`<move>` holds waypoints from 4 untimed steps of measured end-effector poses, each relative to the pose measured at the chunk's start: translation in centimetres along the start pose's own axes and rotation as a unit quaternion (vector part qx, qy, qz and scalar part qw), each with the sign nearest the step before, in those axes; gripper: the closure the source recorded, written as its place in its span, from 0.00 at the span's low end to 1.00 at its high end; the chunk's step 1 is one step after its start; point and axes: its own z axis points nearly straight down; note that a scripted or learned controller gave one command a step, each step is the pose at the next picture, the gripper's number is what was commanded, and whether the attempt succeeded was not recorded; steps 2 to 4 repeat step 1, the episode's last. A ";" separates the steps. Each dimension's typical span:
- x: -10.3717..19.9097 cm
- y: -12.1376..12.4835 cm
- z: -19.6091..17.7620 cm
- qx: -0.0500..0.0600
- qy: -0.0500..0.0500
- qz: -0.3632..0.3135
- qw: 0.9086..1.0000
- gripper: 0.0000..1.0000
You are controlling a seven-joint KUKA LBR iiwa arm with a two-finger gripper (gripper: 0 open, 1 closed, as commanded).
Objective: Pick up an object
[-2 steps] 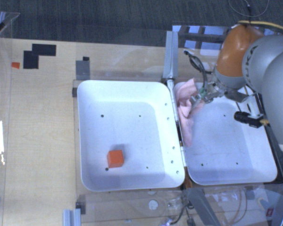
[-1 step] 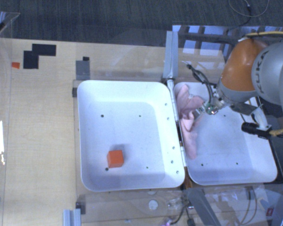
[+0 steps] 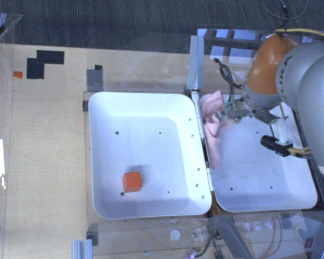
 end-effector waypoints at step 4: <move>2.3 -3.0 -9.7 0.001 0.001 -0.012 1.000 0.00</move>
